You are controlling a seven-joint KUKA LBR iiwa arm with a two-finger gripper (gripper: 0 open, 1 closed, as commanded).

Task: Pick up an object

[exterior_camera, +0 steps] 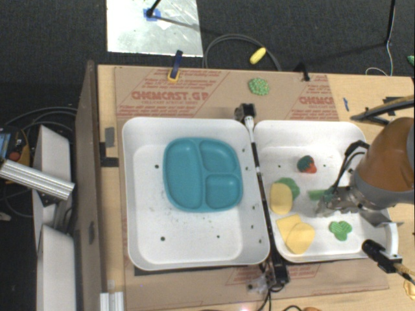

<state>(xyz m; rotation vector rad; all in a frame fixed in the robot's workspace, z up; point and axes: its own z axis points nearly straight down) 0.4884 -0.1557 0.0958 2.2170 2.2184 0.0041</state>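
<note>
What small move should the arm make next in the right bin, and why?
Probably a short drop straight down. The end effector hangs in the right bin beside a small green piece, with a green ruffled piece just nearer the camera. Nothing shows in its grasp, so a pick has yet to happen. Whether it already touches the bin floor cannot be told.

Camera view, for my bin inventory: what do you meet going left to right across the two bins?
Teal divided plate in the left bin → yellow pieces → red-and-green piece → gripper → green piece.
</note>
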